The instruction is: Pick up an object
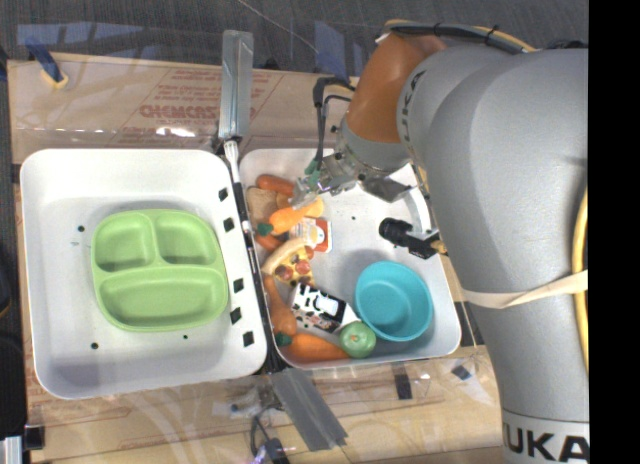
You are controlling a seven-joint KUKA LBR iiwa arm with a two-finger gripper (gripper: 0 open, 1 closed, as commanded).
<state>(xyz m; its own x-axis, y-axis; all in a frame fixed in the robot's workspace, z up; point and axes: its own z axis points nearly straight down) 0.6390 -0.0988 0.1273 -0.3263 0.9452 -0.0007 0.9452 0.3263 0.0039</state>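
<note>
Over the upper left part of the right bin, my gripper reaches down among a pile of toy food. Directly under it lie an orange carrot-like piece and a brown bread roll. A pizza slice sits just below them. A black and white carton, a long carrot and a green apple rest at the bin's front. I see nothing lifted off the pile.
A blue bowl stands in the right bin's front right corner. The left bin holds a green divided plate. The grey arm covers the right bin's right edge.
</note>
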